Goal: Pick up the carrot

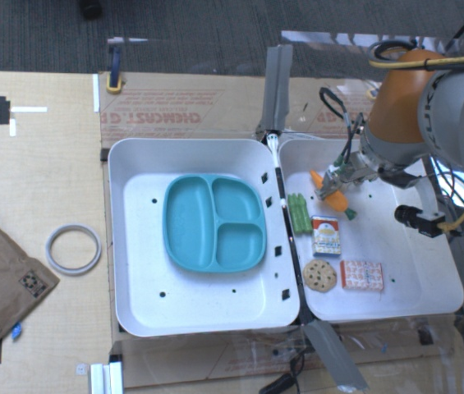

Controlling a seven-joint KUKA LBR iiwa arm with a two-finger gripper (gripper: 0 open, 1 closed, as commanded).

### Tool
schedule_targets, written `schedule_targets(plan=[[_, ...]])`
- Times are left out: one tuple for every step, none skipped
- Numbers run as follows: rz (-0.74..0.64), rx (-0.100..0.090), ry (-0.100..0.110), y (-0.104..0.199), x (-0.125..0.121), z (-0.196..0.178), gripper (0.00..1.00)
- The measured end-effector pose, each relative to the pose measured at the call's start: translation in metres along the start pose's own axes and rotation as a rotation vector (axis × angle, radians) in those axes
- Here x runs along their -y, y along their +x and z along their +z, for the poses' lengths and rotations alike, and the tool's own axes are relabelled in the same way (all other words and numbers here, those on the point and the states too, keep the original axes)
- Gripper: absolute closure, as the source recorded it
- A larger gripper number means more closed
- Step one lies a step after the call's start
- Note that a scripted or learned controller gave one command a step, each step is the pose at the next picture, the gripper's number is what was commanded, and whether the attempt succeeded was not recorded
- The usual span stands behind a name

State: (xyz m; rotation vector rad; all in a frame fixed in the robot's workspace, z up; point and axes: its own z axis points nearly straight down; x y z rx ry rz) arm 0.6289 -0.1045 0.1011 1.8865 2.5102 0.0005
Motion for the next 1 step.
schedule_targets(plan=[[0.557,0.001,0.003,0.0361,-0.0062,-0.0903,1.00]])
